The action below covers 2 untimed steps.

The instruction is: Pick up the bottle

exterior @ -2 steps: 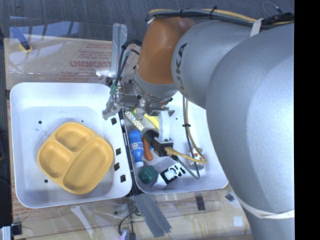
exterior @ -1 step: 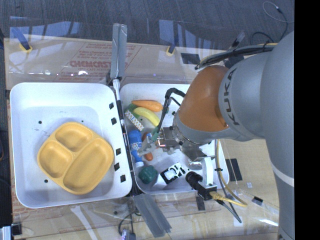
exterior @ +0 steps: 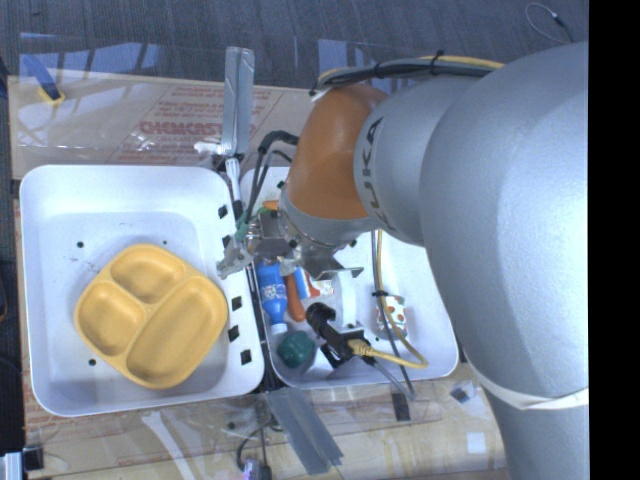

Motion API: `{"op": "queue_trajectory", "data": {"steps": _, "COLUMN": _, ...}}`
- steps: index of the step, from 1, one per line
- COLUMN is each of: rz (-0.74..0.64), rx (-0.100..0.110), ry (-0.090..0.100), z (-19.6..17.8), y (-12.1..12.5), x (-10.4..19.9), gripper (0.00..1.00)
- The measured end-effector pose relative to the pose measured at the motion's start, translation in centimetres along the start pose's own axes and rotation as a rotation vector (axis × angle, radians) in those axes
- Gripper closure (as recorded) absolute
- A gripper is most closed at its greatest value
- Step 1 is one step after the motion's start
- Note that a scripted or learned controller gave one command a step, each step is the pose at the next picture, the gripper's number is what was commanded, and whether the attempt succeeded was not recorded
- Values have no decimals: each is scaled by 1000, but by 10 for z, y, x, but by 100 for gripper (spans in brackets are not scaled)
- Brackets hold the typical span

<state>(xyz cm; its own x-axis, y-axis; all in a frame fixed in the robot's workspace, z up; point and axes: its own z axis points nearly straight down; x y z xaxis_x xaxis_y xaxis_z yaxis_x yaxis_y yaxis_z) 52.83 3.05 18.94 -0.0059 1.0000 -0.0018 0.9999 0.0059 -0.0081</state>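
The bottle (exterior: 270, 294) is blue with a pale label and lies lengthwise along the left wall of the right bin (exterior: 435, 353). My gripper (exterior: 268, 256) hangs directly over the bottle's far end, low in the bin, below the orange wrist band. The wrist hides the bottle's top and the gripper's tips. An orange stick-shaped thing (exterior: 297, 302) lies right beside the bottle.
A dark green round thing (exterior: 296, 349) sits near the right bin's front wall. A small white and brown packet (exterior: 391, 314) lies to the right. The left bin (exterior: 50, 198) holds a yellow divided plate (exterior: 150, 314). The big grey arm covers the right bin's far side.
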Motion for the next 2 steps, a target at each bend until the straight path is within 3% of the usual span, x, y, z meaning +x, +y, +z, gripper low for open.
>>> {"op": "queue_trajectory", "data": {"steps": 1, "rz": 23, "rx": 1, "ry": 1, "z": 2, "y": -35, "x": -43, "gripper": 0}}
{"op": "queue_trajectory", "data": {"steps": 2, "rz": 23, "rx": 0, "ry": 1, "z": 2, "y": -35, "x": -43, "gripper": 0}}
